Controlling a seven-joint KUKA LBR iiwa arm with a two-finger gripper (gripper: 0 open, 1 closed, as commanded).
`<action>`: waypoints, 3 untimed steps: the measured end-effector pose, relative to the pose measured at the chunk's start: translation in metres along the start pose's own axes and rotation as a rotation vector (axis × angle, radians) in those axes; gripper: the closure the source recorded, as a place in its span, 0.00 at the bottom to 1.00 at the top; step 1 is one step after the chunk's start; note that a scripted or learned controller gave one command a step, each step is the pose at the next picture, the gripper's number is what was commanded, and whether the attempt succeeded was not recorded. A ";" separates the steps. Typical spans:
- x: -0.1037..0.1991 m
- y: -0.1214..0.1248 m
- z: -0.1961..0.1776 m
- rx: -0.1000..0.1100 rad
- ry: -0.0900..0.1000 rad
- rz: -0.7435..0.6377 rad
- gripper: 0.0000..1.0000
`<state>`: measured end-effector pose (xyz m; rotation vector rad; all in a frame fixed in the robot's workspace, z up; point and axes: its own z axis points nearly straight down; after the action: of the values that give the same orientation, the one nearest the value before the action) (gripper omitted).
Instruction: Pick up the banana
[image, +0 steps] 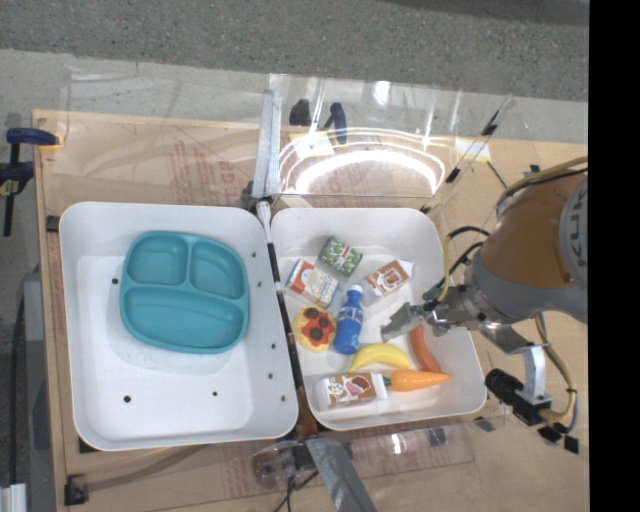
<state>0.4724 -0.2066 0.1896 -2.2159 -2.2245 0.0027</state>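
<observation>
The yellow banana (379, 356) lies in the front part of the right bin (436, 232), between a blue bottle (349, 318) and an orange carrot (418, 379). My gripper (404, 319) hangs over the bin's right side, just above and to the right of the banana. Its fingers look spread and nothing is between them. A red sausage (423, 347) lies right below the gripper.
The right bin also holds a green carton (341, 256), two small boxes (313, 282) (386, 277), a pizza slice (316, 328) and a brown carton (352, 389) by the front wall. The left bin (90, 330) holds a teal divided plate (185, 291).
</observation>
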 end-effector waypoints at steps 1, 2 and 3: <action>0.000 0.018 0.103 -0.002 -0.002 -0.171 0.00; -0.046 0.083 0.102 -0.001 -0.001 -0.043 0.00; 0.010 -0.001 0.103 0.001 0.001 -0.095 0.00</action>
<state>0.4709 -0.1963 0.0868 -2.1065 -2.3262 0.0028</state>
